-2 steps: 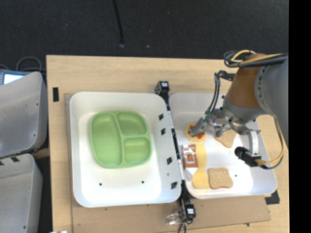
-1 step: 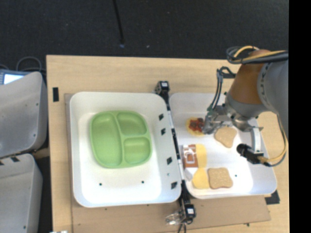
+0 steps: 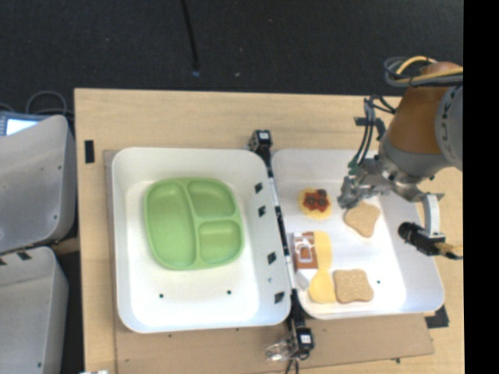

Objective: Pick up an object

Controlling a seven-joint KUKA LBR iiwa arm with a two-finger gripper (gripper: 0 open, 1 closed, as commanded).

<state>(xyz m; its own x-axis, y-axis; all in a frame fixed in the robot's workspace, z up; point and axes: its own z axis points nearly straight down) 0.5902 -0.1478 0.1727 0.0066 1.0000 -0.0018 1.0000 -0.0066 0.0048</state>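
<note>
The claw (image 3: 357, 195) hangs low in the right bin (image 3: 413, 287), just above the upper edge of a tan bread-like piece (image 3: 362, 221); I cannot tell its state. This looks like the approach to a grasp. Next it must descend squarely over the piece, well clear of the red-topped pastry (image 3: 316, 202) to its left.

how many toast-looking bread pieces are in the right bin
2. One bread piece lies near the bin's middle, just below the gripper. The other sits near the bin's front edge, beside a yellow item. The arm could hide more.
</note>
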